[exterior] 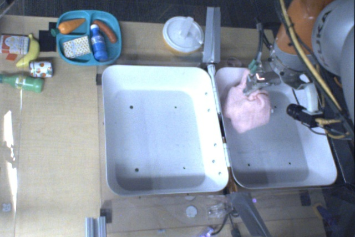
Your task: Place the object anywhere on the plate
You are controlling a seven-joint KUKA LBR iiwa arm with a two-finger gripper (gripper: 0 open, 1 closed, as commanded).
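Pink cloth is lying bunched in the right bin, close against its left wall and toward the far end. The gripper is sitting right at the cloth's upper edge, touching it, with the grey arm and its orange band reaching in from the right. From where I'm standing I cannot tell how the gripper is set or whether any of the fabric is caught in it. Black and yellow cables are looping down beside the wrist. The left bin is sitting just beside the right one, their walls touching. On the wooden bench behind the bins, a white-lidded cup is standing near a metal post, and a blue divided tray is holding toy food, with a banana, a small can and a green bottle lying farther left.
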